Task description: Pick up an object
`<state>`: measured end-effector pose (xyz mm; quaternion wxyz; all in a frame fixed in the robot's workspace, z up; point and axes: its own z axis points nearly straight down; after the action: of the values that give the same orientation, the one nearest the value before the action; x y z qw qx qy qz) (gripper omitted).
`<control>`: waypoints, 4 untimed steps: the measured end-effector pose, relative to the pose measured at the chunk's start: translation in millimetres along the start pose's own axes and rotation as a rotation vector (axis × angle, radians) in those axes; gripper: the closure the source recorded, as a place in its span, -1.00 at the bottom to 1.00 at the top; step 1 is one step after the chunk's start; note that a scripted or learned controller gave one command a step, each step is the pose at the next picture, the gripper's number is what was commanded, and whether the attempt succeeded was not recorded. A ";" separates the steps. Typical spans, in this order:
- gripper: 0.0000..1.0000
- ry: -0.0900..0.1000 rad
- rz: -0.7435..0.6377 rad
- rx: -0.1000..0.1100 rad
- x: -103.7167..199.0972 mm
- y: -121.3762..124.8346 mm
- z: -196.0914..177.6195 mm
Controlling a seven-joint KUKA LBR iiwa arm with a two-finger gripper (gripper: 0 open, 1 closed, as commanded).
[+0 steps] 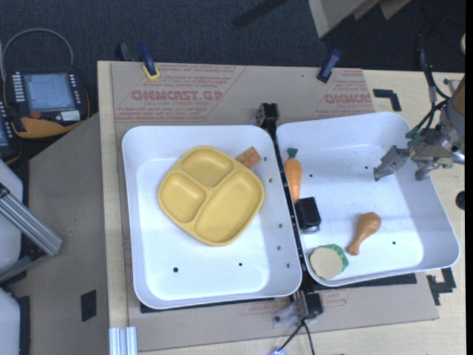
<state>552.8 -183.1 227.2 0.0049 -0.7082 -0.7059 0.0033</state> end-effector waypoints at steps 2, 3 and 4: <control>-1.00 -0.001 -0.003 -0.007 -6.2 -3.2 40.2; -1.00 0.000 -0.002 -0.004 -14.8 -4.8 99.3; -1.00 -0.004 -0.001 -0.015 -17.5 -2.2 137.2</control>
<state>548.9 -200.3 90.1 -0.0019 -0.7078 -0.7064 -0.0004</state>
